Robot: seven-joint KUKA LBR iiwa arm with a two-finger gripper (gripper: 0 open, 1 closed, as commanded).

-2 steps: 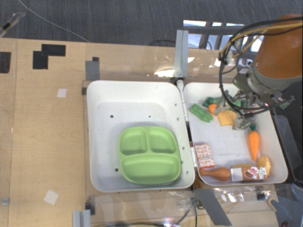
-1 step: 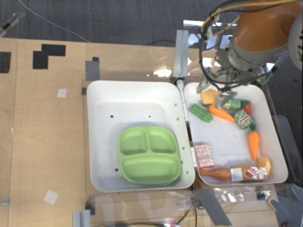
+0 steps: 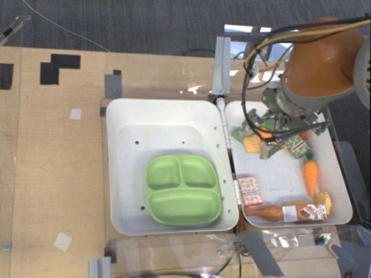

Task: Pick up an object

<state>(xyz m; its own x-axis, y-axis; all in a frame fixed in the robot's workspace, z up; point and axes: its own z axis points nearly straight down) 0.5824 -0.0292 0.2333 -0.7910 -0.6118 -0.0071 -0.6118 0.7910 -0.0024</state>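
Low in right bin, claw [image 3: 271,139] just beside yellow block [image 3: 251,145], grip state unclear.

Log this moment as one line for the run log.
arm: over right bin | gripper: among toys at bin's far end | carrot: untouched | green tray: left bin

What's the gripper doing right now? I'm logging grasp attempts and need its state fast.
Gripper: low in the right bin, among the toy food; whether it is open or closed cannot be told.
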